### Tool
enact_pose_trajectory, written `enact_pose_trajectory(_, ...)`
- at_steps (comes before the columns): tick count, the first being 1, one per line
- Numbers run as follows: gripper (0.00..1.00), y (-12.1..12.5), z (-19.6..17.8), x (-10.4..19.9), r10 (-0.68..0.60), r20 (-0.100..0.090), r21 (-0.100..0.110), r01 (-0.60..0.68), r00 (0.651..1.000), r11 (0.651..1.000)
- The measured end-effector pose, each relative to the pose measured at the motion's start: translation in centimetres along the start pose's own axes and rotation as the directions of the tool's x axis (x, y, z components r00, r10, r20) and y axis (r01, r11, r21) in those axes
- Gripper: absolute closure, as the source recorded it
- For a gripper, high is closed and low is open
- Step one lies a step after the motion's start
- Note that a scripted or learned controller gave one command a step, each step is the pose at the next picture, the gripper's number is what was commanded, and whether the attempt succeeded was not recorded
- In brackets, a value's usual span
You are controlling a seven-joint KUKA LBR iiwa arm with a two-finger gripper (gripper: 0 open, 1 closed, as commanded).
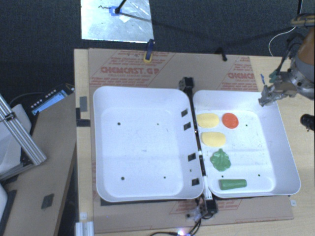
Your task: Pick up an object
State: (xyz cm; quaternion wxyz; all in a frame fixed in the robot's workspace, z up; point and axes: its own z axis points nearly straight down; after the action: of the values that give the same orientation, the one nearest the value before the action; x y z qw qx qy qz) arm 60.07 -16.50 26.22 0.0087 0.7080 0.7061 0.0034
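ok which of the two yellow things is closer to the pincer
The upper yellow piece, lying beside the orange-red disc. The lower yellow piece sits farther down the right bin, away from the pincer.

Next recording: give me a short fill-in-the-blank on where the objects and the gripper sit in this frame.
1. All the objects lie in the ____ bin.
2. The round object beside the upper yellow piece is ____ in colour.
3. The gripper hangs over the right bin's ____ right corner.
4. The green cylinder lies nearest the bin's ____ edge.

Missing words: right; orange; far; near
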Motion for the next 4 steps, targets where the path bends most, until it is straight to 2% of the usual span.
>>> enact_pose_trajectory(1, 1.0, -2.8, 8.0, 9.0, -0.011, -0.011, 0.021, 0.011, 1.0, 1.0)
enact_pose_trajectory(2, 1.0, 1.2, -2.5, 21.6, -0.02, -0.012, 0.002, 0.02, 1.0, 1.0)
enact_pose_trajectory(3, 1.0, 7.0, -4.3, 25.7, -0.01, -0.009, 0.009, 0.01, 1.0, 1.0)
enact_pose_trajectory(4, 1.0, 6.1, -8.6, 20.0, -0.001, -0.007, 0.012, 0.001, 1.0, 1.0)
